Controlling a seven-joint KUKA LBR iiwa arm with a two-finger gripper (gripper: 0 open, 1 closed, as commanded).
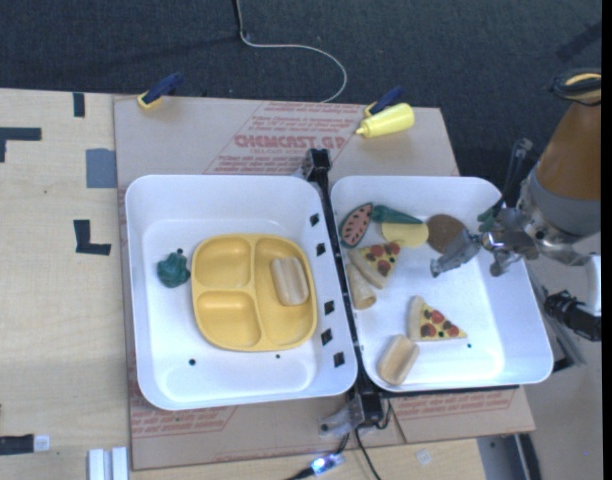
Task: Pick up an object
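Note:
My gripper (476, 260) hangs over the right part of the right bin (506, 363), with its two grey fingers apart and nothing between them. The left fingertip (448, 262) lies just below a brown round piece (446, 230). Left of it sit a yellow piece (406, 234) with a green stem (391, 213), a watermelon slice (356, 224) and a pizza slice (379, 260). Nearer the front lie a second pizza slice (436, 324) and a tan bread roll (396, 358).
The left bin (156, 368) holds a yellow divided plate (231, 313) with a tan bun (289, 280) in it, and a green broccoli piece (173, 268) beside it. A yellow clamp (388, 120) sits on the cardboard behind the bins. A black divider (331, 268) runs between the bins.

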